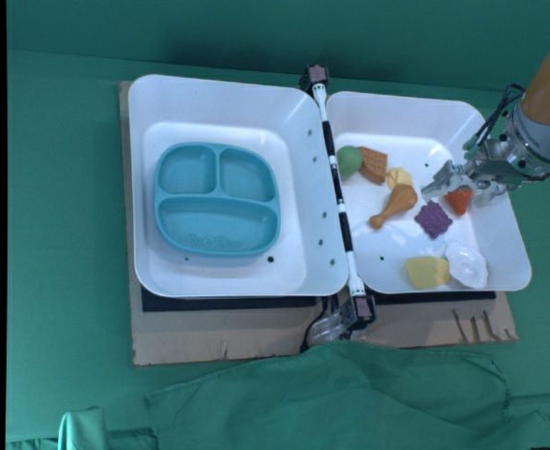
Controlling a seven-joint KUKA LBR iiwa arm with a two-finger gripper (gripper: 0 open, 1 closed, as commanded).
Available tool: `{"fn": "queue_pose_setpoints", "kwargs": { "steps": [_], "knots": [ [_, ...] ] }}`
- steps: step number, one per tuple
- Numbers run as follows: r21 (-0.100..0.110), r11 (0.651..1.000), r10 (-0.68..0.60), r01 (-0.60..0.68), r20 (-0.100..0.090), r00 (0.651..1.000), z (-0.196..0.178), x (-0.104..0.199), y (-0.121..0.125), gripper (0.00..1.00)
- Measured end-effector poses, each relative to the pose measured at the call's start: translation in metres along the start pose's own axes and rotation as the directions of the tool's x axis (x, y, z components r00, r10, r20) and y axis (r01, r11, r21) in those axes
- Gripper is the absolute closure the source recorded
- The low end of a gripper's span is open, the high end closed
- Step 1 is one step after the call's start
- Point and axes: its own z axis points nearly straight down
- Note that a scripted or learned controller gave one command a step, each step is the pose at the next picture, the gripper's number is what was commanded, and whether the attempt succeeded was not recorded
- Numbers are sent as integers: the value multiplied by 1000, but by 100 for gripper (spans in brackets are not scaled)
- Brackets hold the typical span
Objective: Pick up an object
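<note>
The right bin holds several toy foods: a green ball, a brown waffle piece, a small yellow piece, a tan drumstick, a purple waffle, a yellow block and a white piece. A red-orange piece lies near the bin's right side. My gripper is low over that piece. Its fingers stand open, one on each side of the piece and not closed on it.
The left bin holds a teal divided plate. A black-and-white hinge strip runs between the bins. Both bins rest on brown cardboard, and green cloth is bunched at the front.
</note>
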Motion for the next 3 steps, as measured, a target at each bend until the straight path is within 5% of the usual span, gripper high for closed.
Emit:
{"fn": "queue_pose_setpoints", "kwargs": {
  "steps": [1,3],
  "knots": [
    [0,1000,0,0,0,1000,0,0,0,0],
    [5,1000,0,0,-1,1000,86,-4,8,0]
  ]
}}
